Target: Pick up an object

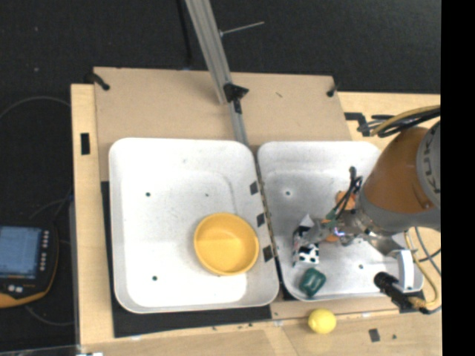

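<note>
A: Where is the gripper (315, 232)?

B: Low in the right bin (297, 162), centre-right of the frame, reaching in from the right edge.

A: And what could it take?

B: A black-and-white cube (307, 256) lies just below-left of the fingertips, and a green block (312, 281) further down, near the bin's lower rim. The cube is nearer.

A: Is it gripping anything?

B: I cannot tell whether the fingers are spread or closed; they are small and blurred. Nothing seems to sit between them.

A: Anything else?

B: A yellow bowl (225, 243) in the left bin (148, 169), and a yellow ball (321, 321) on the bench below the right bin.
</note>
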Controlling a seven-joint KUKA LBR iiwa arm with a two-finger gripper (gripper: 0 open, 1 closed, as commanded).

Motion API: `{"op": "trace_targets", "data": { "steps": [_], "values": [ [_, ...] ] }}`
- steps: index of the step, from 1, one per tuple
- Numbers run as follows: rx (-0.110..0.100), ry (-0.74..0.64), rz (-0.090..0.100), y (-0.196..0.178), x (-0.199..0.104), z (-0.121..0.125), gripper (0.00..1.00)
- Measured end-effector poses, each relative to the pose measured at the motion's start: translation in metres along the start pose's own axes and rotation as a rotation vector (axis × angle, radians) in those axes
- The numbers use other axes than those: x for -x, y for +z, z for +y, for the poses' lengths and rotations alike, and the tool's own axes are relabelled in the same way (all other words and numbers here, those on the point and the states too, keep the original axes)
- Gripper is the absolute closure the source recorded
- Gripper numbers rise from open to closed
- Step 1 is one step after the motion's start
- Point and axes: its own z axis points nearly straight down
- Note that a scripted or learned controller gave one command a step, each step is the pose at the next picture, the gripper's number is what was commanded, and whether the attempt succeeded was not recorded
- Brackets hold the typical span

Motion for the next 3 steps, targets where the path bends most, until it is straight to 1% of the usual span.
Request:
{"op": "trace_targets", "data": {
  "steps": [1,2,3],
  "values": [
    [0.009,0.007,-0.001,-0.011,0.001,0.003,1.00],
    [-0.009,0.001,-0.002,-0.055,0.008,0.004,1.00],
    [-0.009,0.000,-0.003,-0.112,0.006,-0.001,1.00]
  ]
}}
